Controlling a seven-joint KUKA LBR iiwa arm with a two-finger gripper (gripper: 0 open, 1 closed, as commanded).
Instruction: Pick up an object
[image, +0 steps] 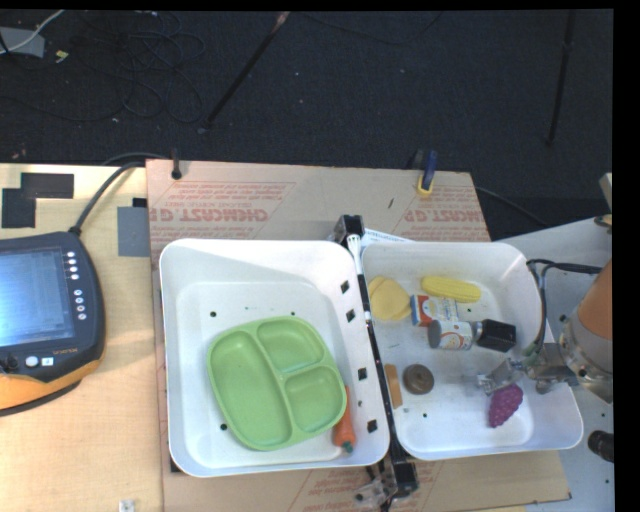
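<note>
The right bin (455, 440) holds several small objects. Purple plastic grapes (504, 404) lie near its right wall. My gripper (512, 374) hangs low at that wall, just above and touching or nearly touching the grapes; the arm's orange band (600, 300) is at the view's right edge. A small labelled can (447, 326) with a black piece (496, 333) beside it lies in the middle. A yellow banana-like piece (450, 290) and a yellow round piece (388, 298) sit at the back. A brown round object (418, 378) and a brown block (393, 385) lie near the left wall.
The left bin (190, 290) holds a green divided plate (278, 382), with an orange carrot (344, 432) at its front right corner. A teach pendant (40, 310) lies on the bench at left. A blue clamp (428, 172) stands on the cardboard behind the bins.
</note>
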